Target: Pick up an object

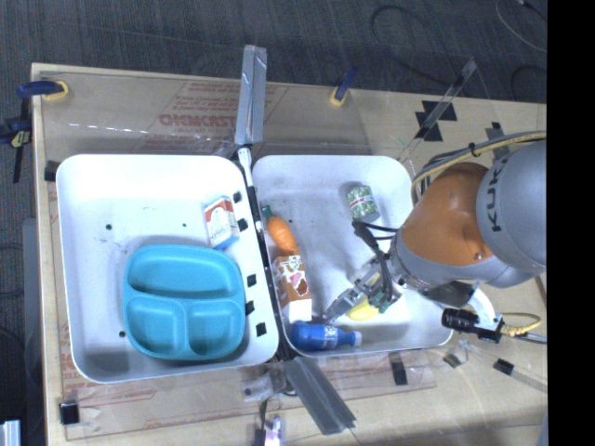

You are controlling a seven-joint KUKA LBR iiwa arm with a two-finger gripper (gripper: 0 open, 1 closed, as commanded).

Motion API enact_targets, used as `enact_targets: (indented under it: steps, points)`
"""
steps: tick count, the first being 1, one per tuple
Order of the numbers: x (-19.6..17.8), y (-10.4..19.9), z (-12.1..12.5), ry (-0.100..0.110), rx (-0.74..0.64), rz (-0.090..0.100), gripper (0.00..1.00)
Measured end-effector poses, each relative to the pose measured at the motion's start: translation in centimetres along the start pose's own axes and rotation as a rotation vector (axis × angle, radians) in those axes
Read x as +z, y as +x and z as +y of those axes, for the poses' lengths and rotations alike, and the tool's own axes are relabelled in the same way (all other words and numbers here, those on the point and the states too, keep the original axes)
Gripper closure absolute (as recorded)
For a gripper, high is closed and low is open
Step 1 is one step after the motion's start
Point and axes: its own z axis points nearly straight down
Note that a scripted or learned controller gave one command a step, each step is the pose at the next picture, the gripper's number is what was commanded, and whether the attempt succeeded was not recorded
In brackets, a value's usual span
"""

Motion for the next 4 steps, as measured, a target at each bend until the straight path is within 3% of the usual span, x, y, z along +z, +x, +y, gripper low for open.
enact_targets:
  steps: [1, 2, 3, 4]
  points:
    - [-6.3, 0.1, 0.8, 0.001, -0.163, -0.001, 0.0]
    - [-14.0, 0.3, -0.7, 0.001, -0.05, -0.001, 0.0]
    - [0.0, 0.5, -0.5, 0.0, 0.002, 0.0, 0.0]
    - [-0.7, 0.4, -0.4, 0.002, -0.002, 0.001, 1.0]
